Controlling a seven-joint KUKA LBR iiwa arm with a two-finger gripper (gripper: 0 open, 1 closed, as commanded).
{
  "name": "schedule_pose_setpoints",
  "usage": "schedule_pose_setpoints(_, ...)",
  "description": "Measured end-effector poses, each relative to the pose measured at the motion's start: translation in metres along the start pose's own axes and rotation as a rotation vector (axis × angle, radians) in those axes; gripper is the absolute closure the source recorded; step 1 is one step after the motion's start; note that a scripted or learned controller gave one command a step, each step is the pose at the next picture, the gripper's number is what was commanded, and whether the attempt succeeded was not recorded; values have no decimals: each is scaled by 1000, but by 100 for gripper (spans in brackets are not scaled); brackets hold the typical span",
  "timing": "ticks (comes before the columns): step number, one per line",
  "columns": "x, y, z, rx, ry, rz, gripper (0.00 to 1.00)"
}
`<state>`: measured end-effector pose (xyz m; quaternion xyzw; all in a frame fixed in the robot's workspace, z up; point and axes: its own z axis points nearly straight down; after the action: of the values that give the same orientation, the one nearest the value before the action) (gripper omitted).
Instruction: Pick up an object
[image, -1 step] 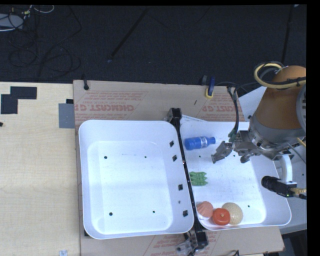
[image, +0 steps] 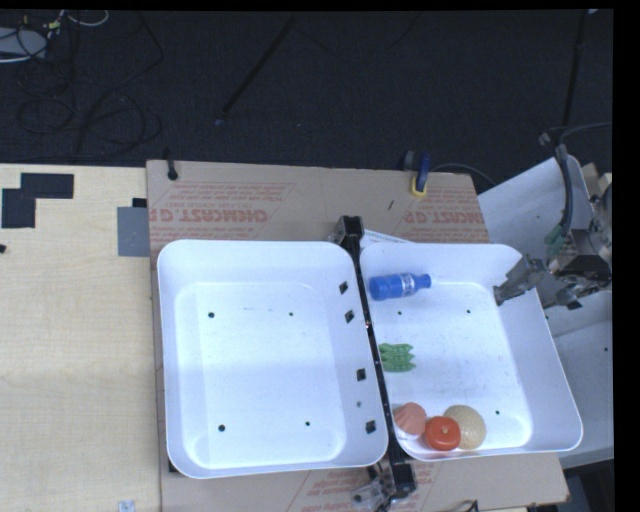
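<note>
The right bin (image: 520, 380) holds several objects. A blue bottle (image: 399, 286) lies on its side near the far left corner. A small green object (image: 396, 357) rests by the left wall. In the near left corner a pink piece (image: 409, 418), a red round object (image: 442, 433) and a beige round object (image: 466, 424) sit bunched together. My gripper (image: 516, 283) hangs at the bin's far right rim, well apart from all of them, with nothing visible in it.
The left bin (image: 260, 360) stands beside the right one, with a black divider with clips (image: 362, 340) between them. Both rest on a cardboard sheet (image: 250, 205). A blue and yellow clamp (image: 421, 173) sits at the cardboard's far edge. Cables run by the arm.
</note>
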<state>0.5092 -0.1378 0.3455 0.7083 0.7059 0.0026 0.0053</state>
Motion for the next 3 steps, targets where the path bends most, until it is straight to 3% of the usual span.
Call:
schedule_pose_setpoints(1, -50, -36, 26, 16, 3, 3, 0)
schedule_pose_setpoints(2, -48, -34, 16, 15, 5, -3, 100)
schedule_pose_setpoints(3, -77, -33, 7, 12, 3, -2, 100)
